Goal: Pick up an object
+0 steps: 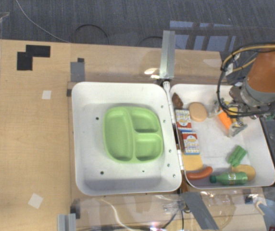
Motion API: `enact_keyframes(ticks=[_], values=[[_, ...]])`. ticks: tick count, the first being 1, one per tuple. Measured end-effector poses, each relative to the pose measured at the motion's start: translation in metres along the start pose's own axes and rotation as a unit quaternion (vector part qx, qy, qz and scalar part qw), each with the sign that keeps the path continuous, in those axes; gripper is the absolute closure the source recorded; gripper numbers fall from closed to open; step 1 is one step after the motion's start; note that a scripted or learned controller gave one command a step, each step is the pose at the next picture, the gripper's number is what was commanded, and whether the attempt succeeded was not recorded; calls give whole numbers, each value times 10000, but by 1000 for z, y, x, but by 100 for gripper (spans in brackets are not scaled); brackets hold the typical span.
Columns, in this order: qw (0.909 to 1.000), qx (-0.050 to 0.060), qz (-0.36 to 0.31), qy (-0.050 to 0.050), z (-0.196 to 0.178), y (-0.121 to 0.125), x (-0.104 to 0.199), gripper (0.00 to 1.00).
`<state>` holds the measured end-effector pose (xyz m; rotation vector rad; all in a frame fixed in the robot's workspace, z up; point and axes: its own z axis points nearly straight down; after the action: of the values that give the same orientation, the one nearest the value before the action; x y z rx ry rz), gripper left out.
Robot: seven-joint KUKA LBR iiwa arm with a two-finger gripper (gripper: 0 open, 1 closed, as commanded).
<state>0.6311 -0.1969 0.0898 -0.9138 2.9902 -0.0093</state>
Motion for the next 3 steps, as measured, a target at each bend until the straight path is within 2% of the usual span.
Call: enact_keyframes(ticks=[1, 2, 3], values=[[10000, 33, -2, -61, -15, -1, -5, 100], [10000, 28, 0, -59, -14, 0, -5, 0], [10000, -14, -65, 7, 1, 29, -26, 0]])
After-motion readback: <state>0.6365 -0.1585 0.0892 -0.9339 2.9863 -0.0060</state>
